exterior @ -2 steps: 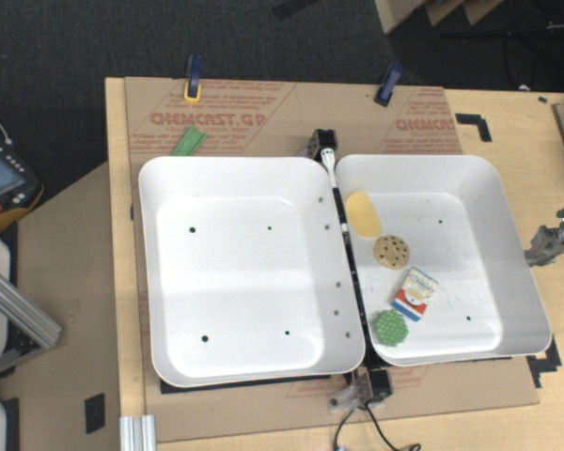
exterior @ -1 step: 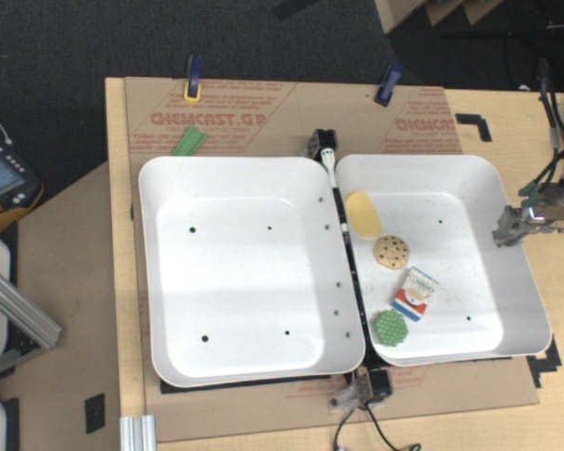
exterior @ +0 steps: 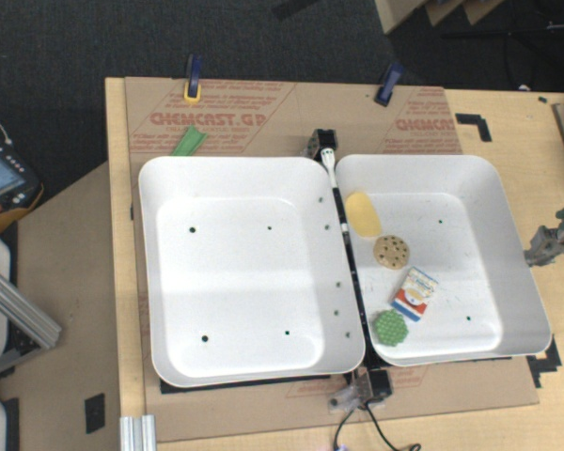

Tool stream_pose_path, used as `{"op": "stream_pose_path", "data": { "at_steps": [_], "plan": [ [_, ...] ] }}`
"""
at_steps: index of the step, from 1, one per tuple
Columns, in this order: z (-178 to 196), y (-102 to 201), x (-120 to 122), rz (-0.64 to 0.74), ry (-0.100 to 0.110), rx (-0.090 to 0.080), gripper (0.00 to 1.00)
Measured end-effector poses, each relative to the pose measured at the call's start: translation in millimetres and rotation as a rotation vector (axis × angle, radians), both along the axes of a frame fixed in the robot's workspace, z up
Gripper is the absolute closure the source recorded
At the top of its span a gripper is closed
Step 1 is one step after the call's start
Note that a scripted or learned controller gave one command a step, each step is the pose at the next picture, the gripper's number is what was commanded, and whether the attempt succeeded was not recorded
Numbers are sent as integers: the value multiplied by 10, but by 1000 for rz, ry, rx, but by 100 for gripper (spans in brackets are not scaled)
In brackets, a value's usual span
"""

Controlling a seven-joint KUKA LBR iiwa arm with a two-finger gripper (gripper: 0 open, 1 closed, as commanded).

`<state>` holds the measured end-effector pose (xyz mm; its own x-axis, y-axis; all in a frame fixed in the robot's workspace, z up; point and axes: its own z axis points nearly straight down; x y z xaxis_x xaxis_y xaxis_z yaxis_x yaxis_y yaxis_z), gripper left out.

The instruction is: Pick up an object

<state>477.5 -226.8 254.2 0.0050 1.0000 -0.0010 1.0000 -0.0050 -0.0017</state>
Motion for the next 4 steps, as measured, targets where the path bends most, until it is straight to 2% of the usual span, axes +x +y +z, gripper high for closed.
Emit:
{"op": "stream_pose_path", "data": {
  "at_steps": [1, 2, 3, 4],
  "plan": [
    [-384, 34, 10, 4, 3, 3, 100],
    [711, 695, 318, 15, -17, -1, 100],
    [317, 260, 0, 0, 2, 1, 100],
    [-247, 17, 6, 2, 4, 2, 100]
  ]
}}
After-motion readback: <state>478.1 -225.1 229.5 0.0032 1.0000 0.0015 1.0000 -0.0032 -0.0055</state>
